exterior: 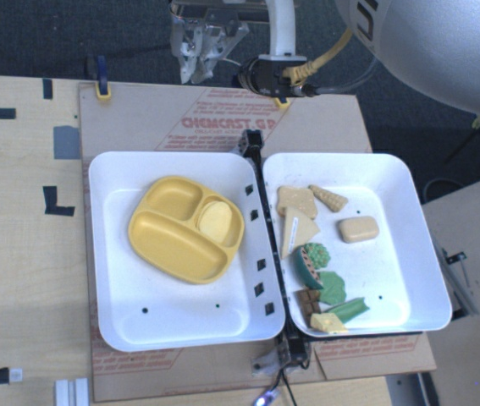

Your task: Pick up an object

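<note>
Toy food pieces [328,288] heaped in right bin [409,252], yellow divided plate [187,228] in left bin [113,252], gripper [199,53] above worktop's far edge, fingers unclear.

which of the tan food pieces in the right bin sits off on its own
The rounded tan oblong block, toward the right side; the other tan pieces cluster near the centre divider.

Readable text: red print "CHEMCAST GP" on the brown cardboard sheet [223,123] under the bins; partial letters "UK" on the arm's grey housing [430,24].
</note>
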Controlling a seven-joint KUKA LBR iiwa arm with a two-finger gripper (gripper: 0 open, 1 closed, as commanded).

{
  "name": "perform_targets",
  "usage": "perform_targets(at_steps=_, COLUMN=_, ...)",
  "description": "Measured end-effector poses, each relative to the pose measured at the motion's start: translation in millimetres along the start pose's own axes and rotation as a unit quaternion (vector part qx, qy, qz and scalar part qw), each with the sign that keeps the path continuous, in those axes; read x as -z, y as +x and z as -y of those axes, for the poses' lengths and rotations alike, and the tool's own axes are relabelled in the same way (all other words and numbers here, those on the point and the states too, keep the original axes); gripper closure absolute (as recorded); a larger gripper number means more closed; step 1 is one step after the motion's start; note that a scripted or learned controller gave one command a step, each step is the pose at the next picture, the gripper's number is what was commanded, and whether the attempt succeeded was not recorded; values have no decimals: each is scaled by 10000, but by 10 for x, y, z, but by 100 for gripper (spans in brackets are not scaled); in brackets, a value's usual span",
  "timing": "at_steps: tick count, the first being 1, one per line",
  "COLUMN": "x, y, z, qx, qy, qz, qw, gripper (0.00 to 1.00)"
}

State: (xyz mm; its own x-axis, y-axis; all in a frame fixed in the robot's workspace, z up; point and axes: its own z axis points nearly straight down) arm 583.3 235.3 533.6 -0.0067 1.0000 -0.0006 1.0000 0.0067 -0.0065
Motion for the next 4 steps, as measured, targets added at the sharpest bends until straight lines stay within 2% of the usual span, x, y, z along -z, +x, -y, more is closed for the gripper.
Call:
perform_targets(at_steps=3, x=208, y=19, z=-62, qx=11, qy=63, qz=49, qw=10000, gripper=100)
perform_targets(at_steps=4, x=-16, y=-10, z=793, qx=-12, qy=7, qz=11, qw=10000, gripper=100)
